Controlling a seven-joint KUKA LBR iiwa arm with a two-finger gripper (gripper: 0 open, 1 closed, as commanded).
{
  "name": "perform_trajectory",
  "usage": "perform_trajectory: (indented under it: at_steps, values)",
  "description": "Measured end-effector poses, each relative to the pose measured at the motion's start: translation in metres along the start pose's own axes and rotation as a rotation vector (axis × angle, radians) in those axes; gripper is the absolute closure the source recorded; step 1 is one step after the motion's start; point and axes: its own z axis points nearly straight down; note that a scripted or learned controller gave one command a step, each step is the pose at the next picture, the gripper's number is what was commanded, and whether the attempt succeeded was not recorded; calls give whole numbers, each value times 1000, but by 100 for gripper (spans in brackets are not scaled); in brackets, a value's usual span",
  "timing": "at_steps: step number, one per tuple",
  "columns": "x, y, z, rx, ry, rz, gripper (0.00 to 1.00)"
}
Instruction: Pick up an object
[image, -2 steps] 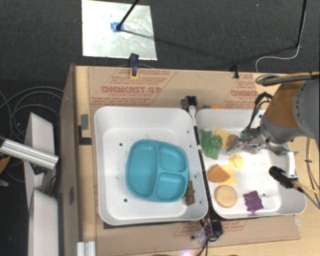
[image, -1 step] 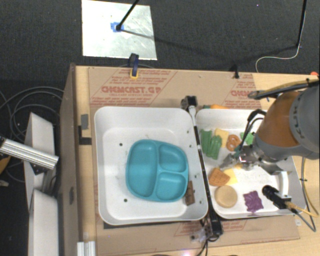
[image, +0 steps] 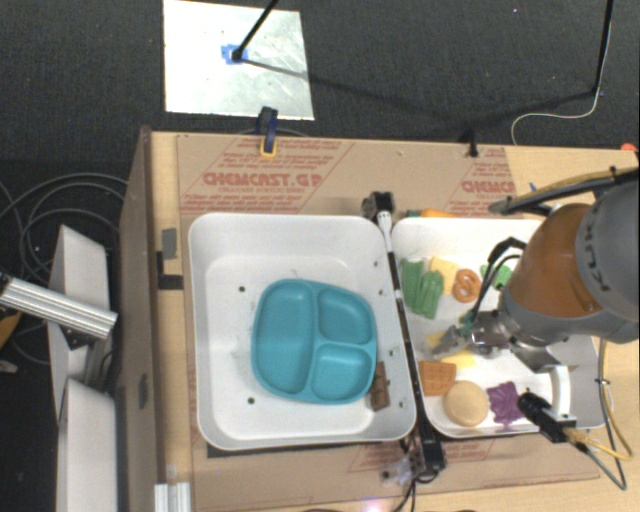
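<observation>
Gripper (image: 452, 340), grip state indiscernible, right of centre, over small light rigid yellow plastic piece (image: 443, 343); pinch its sides.

cardboard-topped bench (image: 300, 170) with two white bins (image: 215, 300)

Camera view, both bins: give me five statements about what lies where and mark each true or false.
1. A blue divided plate lies in the left bin. True.
2. The green toy vegetable lies in the left bin. False: it lies in the right bin, near the divider.
3. The round beige bun sits beside the purple object. True.
4. The arm reaches over the left bin. False: it is over the right bin.
5. The blue plate has a single undivided well. False: it has three compartments.
</observation>
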Motion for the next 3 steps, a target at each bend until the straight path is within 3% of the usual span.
perform_trajectory:
  at_steps: [1,2,3]
  values:
    - [-77,102,-104,-23,-12,-1,0]
    - [-62,39,-21,6,1,2,0]
    - [-18,95,-36,-9,-2,-8,0]
